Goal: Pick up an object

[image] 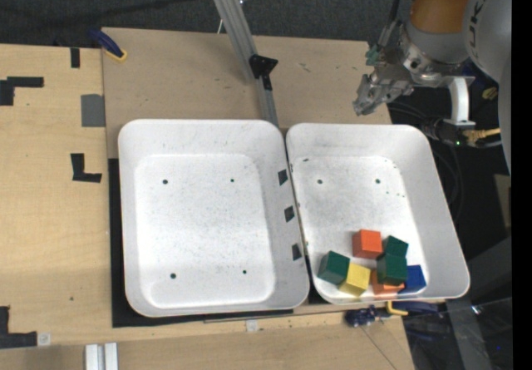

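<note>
Right bin (432, 194), blocks (374, 264) far below gripper (370, 101)

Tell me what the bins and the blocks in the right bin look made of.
Bins: likely moulded plastic, white and matte, with rounded corners, a smooth raised rim and dark speckling. Blocks: solid colours of orange, green, yellow and blue, flat faces with crisp edges; painted wood or plastic, the view leaves it open.
</note>
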### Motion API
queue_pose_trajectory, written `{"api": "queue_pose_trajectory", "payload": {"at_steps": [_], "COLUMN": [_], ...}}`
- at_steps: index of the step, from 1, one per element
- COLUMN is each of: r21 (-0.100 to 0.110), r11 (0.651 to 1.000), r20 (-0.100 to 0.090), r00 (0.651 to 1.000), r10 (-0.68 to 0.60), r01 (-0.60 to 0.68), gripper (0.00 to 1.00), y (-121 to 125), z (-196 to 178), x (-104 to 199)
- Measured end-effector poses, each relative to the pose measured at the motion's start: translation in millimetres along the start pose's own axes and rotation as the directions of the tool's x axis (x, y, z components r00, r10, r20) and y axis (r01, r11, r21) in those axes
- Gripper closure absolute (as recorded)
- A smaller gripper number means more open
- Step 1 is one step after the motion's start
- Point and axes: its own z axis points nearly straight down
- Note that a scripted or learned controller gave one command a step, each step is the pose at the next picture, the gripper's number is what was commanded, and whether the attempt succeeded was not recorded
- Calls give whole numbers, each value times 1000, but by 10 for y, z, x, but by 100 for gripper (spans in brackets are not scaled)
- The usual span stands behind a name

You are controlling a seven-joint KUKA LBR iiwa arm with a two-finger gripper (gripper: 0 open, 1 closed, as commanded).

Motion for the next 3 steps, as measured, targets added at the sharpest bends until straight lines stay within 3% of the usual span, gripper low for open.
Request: {"api": "queue_pose_trajectory", "payload": {"at_steps": [3], "r21": [10], "r11": [1000], "r20": [-2], "r00": [1000], "r10": [-4], "r01": [4], "gripper": [100], "y": [-498], "z": [29], "x": [1491]}}
